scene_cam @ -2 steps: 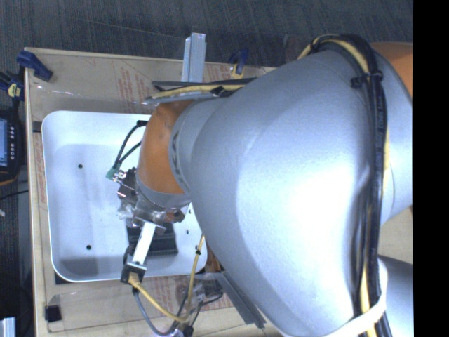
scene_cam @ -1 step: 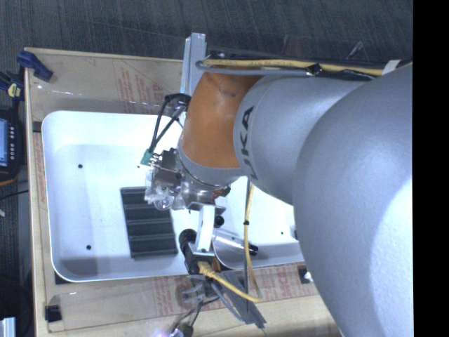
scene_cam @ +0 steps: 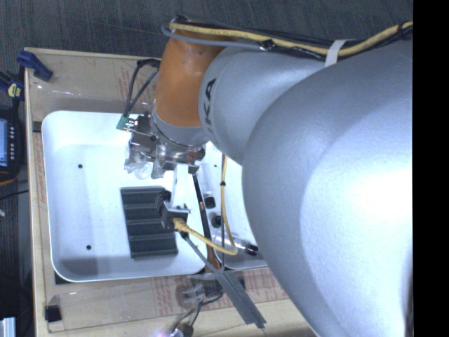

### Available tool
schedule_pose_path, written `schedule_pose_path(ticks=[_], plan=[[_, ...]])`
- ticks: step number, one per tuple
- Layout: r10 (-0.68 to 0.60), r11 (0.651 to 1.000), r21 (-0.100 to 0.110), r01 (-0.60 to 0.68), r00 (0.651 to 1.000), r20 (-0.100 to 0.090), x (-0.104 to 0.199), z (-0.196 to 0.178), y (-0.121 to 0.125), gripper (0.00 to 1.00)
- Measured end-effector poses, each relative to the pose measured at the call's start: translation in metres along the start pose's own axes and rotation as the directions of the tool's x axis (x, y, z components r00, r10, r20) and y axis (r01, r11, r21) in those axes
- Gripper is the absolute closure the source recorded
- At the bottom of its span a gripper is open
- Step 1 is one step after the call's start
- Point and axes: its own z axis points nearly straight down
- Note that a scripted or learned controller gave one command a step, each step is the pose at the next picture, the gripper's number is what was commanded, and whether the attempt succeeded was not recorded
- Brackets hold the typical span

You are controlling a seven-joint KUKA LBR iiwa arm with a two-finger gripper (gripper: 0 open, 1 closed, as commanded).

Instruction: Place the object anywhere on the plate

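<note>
While the big grey arm (scene_cam: 316, 153) leans far over the bench, the job looks not yet done, as far as I can judge. The gripper (scene_cam: 151, 161) sits low over the top part of the white bin (scene_cam: 70, 209) on the view's left side, just under the orange band (scene_cam: 179, 76). I cannot tell if the gripper is open or shut, because the wrist and its wires cover it from above.

A dark block with ridges (scene_cam: 147, 220) lies flat on the floor of that bin, just below the gripper. It may be the thing to move, but I cannot be sure. It is not lifted and it rests on the bin floor, not on a plate. A small pale, shiny lump (scene_cam: 137, 163) shows right at the gripper. It could be part of the gripper or a little thing under it; it is too blurry to say.

So the pick-up and the put-down both seem still to do.

The arm hides nearly all of the other bin (scene_cam: 242, 264). Just a thin white strip and a corner of it peek out. What lies inside it is hidden, and I guess the plate could be there. A yellow cable (scene_cam: 203, 241) crosses in front of the bin edge too.
</note>
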Motion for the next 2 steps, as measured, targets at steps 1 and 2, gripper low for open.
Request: schedule_pose_path(ticks=[1, 2], plan=[[0.101, 0.995, -0.001, -0.101, 0.995, -0.002, -0.016, -0.056, 0.021, 1.00], [0.163, 0.987, -0.001, -0.163, 0.987, 0.000, -0.014, -0.060, -0.063, 1.00]])
